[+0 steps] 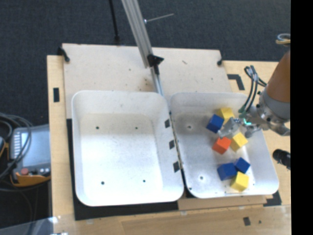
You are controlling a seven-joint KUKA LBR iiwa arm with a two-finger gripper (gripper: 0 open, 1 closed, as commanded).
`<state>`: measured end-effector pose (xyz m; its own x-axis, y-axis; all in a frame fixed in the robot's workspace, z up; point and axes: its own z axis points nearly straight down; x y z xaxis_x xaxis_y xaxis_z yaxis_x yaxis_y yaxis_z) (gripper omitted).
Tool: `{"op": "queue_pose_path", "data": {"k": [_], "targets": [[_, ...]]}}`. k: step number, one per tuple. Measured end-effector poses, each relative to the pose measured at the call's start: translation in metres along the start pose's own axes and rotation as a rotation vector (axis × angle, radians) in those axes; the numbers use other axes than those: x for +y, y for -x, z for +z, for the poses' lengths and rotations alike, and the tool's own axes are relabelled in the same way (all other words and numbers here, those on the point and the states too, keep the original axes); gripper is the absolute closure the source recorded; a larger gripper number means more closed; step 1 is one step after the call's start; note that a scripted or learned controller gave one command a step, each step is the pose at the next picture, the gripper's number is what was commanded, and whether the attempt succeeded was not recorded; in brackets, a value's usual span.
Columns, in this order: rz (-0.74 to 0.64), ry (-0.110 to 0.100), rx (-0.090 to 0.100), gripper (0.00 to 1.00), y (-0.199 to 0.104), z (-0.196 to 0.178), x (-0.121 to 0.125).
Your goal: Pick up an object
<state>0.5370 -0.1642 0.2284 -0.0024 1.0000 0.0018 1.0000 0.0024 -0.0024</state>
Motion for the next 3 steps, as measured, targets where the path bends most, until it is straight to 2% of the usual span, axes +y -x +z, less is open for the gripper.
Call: {"op": "queue_pose_path", "data": {"k": [1,2,3], "targets": [[0.001,0.004,-0.001,0.00,0.000,-0.002,0.001],[0.004,-0.001,-0.003,0.00,0.006,0.041,0.001],[0.003,-0.003,-0.003,0.00,0.009,0.104,0.001]]}}
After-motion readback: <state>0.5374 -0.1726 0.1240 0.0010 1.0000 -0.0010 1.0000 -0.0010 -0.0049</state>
